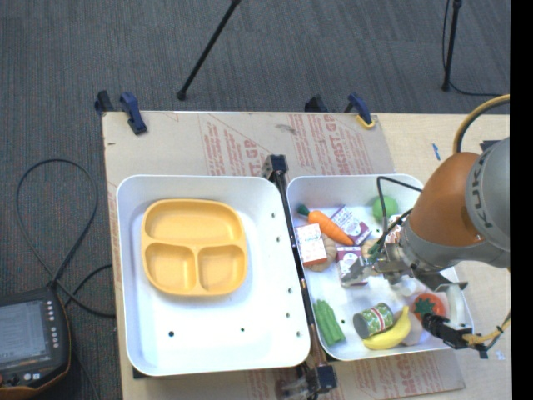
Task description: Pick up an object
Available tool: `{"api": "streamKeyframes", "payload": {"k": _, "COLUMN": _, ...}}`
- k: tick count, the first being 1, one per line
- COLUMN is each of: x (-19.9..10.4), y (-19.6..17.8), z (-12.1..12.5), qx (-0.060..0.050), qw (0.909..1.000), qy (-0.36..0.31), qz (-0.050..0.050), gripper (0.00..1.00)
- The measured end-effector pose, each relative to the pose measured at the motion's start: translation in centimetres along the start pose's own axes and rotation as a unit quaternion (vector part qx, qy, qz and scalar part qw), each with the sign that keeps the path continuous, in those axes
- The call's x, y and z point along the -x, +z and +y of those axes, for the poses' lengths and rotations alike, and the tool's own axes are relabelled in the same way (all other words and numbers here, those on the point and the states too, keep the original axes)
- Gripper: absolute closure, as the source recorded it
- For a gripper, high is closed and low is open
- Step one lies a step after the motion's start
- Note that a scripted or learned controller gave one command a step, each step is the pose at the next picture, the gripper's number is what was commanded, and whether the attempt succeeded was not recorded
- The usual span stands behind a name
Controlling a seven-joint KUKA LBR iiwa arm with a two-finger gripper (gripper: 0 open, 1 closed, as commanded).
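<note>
The right bin (415,181) holds a jumble of toy groceries. Among them are an orange carrot (329,226), a small red-and-white carton (311,247), a purple-and-white packet (351,222), a green round piece (384,207), a green vegetable (329,322), a labelled can (373,319), a yellow banana (391,333) and a red tomato (428,305). My gripper (356,267) is low in the middle of this bin, just right of the carton and below the packet. The arm hides the items under it.
A yellow divided plate (196,246) lies in the left bin (208,340). The divider between the bins runs just left of the carton. Blue clamps (132,111) sit on the bench's far edge. A pendant (29,336) lies on the floor at the left.
</note>
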State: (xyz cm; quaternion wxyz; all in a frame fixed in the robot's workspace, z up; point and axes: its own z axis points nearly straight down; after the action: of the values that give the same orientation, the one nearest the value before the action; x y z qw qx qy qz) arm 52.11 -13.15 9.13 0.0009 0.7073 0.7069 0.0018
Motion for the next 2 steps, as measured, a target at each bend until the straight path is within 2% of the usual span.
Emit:
{"api": "streamKeyframes", "payload": {"k": 1, "x": -0.6, "y": -2.0, "z": 10.6, "qx": -0.001, "qw": 1.0, "qy": -0.001, "qz": -0.001, "gripper": 0.0}}
{"api": "streamKeyframes", "payload": {"k": 2, "x": 1.7, "y": -0.5, "z": 6.2, "qx": 0.002, "qw": 1.0, "qy": -0.001, "qz": 0.001, "gripper": 0.0}}
